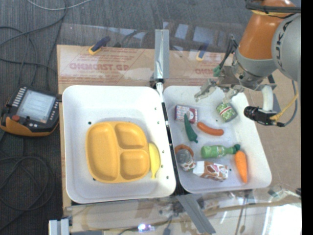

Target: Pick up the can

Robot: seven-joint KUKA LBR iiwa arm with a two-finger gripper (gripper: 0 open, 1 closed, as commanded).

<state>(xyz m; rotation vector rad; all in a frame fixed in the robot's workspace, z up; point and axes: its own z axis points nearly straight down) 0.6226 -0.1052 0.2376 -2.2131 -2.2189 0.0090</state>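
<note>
The can (226,111) lay tilted near the right bin's (259,176) far edge, with bare floor left of it; the gripper (218,88) hung just above it, fingers spread, holding nothing; a sausage (210,129) lay nearer.

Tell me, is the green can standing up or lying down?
Lying tipped: the can rests on its side in the right bin, label facing up.
</note>
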